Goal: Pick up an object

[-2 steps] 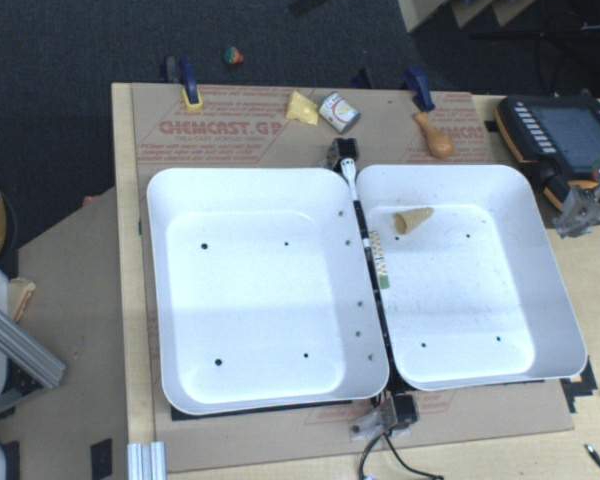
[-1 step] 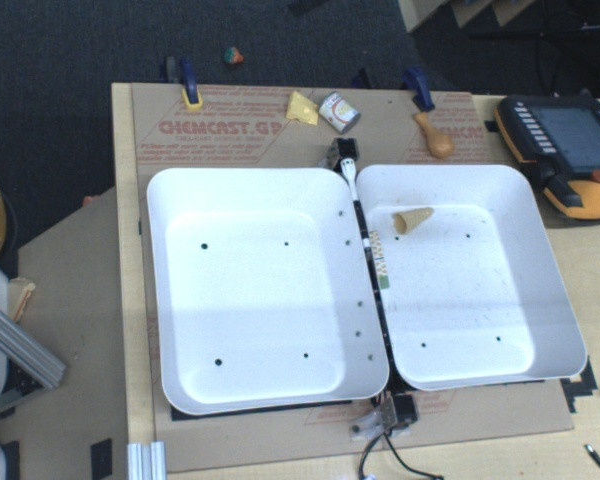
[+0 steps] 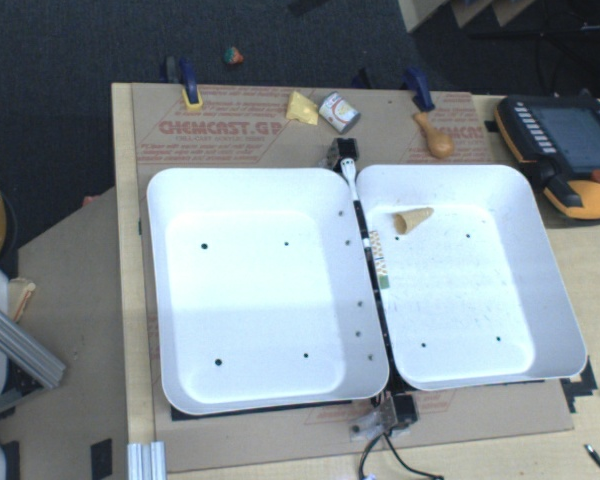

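Two shallow white bins sit side by side on the bench, left bin bare, right bin carrying the likely pick target: a small tan cone-shaped piece lying loose near its far-left corner, free of the walls so reachable from above. Gripper state: cannot tell. Beyond the bins rest a yellow wedge, a small box, a tan pear-shaped piece, probably strays.

The tiny colourful thing on the dark floor past the surface is way too small to make out. Same for the print on the strip lying along the seam between the bins, can't read it. The handheld pendant at the right gets chopped off by the edge.
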`<state>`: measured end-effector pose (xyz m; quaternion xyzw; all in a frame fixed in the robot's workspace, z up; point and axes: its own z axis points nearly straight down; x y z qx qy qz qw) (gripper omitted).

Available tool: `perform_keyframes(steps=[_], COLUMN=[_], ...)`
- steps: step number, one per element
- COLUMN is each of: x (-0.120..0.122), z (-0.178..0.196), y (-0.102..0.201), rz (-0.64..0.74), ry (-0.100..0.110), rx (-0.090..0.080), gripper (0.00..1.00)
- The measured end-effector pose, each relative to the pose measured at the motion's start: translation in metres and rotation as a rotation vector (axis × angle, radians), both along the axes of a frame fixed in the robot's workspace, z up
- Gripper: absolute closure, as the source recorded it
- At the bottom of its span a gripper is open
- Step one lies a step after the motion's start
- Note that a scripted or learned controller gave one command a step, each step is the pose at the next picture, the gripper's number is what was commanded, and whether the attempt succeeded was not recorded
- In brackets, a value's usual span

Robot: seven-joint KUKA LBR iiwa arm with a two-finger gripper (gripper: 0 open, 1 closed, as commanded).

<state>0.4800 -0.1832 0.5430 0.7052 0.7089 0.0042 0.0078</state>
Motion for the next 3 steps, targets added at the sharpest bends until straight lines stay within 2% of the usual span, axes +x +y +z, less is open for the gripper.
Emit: perform_keyframes(steps=[1,2,3], x=[-0.001,-0.001,0.0], z=[-0.007,-0.085,-0.069], y=[-0.002,0.08,0.075], rz=[-0.005,0.003,-0.004], ry=[0.015,0.025,0.011], rx=[0.004,0.008,0.003], gripper=[0.0,0.0,1.0])
